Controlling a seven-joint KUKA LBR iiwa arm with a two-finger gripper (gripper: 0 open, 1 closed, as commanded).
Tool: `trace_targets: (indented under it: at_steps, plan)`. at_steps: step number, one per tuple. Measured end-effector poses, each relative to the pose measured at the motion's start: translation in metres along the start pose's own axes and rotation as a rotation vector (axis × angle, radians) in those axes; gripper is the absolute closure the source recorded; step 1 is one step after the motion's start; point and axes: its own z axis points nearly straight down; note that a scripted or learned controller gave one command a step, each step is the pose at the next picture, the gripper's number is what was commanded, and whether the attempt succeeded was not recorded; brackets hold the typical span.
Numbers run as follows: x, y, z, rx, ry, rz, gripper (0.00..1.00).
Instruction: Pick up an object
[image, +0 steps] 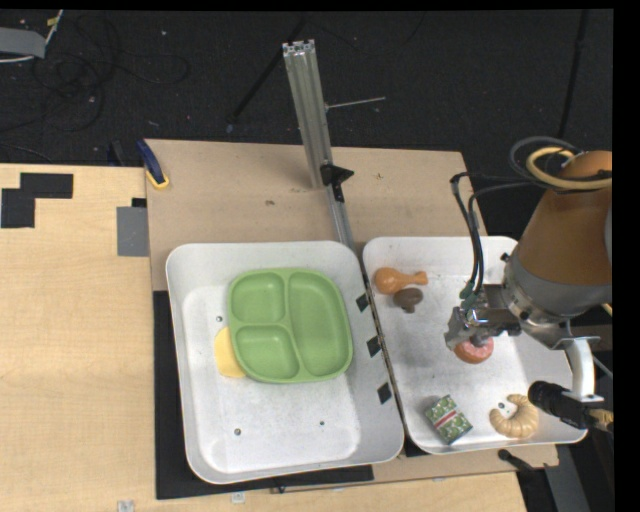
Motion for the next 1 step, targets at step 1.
trace_targets:
  at_steps: [1]
  plan:
    - [0.0454,0.0132,0.0043,0.001,0.0,0.0,1.0]
